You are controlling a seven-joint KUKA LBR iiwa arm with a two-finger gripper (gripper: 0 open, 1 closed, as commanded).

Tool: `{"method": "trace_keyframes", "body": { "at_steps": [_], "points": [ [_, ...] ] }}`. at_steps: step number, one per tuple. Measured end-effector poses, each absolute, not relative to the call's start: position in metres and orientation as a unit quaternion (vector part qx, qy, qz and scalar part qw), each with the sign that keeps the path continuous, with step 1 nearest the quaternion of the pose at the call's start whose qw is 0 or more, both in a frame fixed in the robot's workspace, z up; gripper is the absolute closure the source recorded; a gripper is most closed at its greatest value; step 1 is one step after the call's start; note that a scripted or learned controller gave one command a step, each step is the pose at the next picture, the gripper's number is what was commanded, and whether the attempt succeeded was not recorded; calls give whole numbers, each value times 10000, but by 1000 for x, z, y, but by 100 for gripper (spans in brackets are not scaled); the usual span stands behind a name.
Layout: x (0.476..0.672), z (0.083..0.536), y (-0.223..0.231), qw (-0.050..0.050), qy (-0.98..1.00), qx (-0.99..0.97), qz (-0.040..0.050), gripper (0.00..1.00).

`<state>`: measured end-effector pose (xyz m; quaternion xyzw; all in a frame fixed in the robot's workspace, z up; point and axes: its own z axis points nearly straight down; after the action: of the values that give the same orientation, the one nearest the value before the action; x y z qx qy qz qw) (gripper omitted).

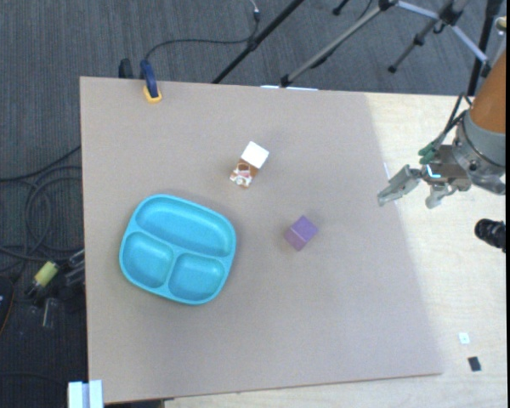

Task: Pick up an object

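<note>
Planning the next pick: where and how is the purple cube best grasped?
Grip the purple cube across two opposite side faces, coming straight down from above. It sits flat and alone on the board, sides unobstructed, slightly rotated, so the gripper likely needs turning to match.

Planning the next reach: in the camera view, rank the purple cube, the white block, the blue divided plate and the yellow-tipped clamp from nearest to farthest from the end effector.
1. Purple cube, mid-board, left of the end effector.
2. White block, farther left, higher up.
3. Blue divided plate, lower left.
4. Yellow-tipped clamp, top-left edge.

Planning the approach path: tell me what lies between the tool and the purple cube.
Bare tan board. In the camera view nothing sits between the tool and the purple cube.
</note>
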<state>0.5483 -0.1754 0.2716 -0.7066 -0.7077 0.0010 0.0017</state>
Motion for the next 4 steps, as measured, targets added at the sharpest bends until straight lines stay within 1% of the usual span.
{"method": "trace_keyframes", "body": {
  "at_steps": [1, 2, 3, 4],
  "points": [
    [532, 172, -125, 23, -6549, -7557, 17, 0],
    [561, 182, -48, 17, -6484, -7613, 15, 0],
    [547, 182, 2, 19, -6794, -7338, 21, 0],
    [574, 195, 10, 11, -6266, -7793, 24, 0]
  ]
}}
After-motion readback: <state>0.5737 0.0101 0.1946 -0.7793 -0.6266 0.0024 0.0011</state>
